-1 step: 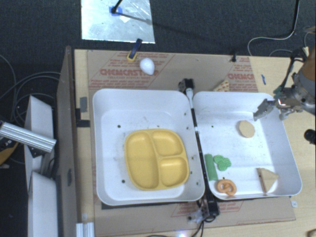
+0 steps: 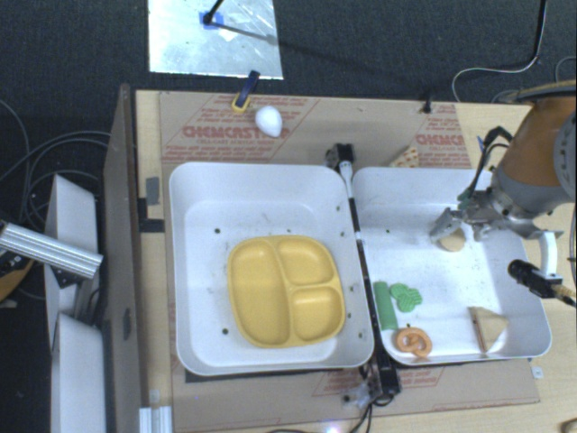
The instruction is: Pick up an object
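Cardboard (image 2: 297, 129) under the bins, printed "CHEMCAST" in red. Yellow divided plate (image 2: 287, 290) in left bin (image 2: 194, 242). Right bin (image 2: 532, 332): green piece (image 2: 397, 300), pretzel (image 2: 414, 342), tan wedge (image 2: 488, 327). Gripper (image 2: 453, 228) down on a beige lump (image 2: 452, 240); grip state can't tell.

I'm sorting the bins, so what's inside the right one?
In the right bin: a green piece, an orange pretzel, a tan wedge, and a beige lump at the pincer, partly covered.

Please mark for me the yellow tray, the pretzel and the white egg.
yellow tray (image 2: 287, 289): camera view, on its central divider.
pretzel (image 2: 414, 341): camera view, on its orange loop.
white egg (image 2: 269, 120): camera view, middle of shell.
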Motion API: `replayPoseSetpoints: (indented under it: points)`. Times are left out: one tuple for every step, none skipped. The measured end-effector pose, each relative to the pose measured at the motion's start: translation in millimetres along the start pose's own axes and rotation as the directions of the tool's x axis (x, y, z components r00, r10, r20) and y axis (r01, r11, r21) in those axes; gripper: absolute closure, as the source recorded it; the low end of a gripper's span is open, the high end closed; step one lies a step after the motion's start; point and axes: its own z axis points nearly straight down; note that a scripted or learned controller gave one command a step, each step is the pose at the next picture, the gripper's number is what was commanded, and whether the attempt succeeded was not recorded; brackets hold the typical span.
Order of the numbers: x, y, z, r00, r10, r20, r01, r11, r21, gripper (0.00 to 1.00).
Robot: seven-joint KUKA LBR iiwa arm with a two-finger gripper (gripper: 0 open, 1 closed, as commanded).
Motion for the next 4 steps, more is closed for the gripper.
replayPoseSetpoints:
  points:
    - [-18.2,10.5,-16.3,1.0,0.004,0.003,-0.004,1.0,-0.008,0.0]
    - [11.8,7.9,3.6,1.0,0.0,0.002,0.0,1.0,-0.006,0.0]
    - [-21.3,9.3,-12.9,1.0,0.005,0.003,-0.005,1.0,-0.008,0.0]
    - [7.5,16.3,26.6,1.0,-0.001,0.001,0.001,1.0,-0.004,0.0]
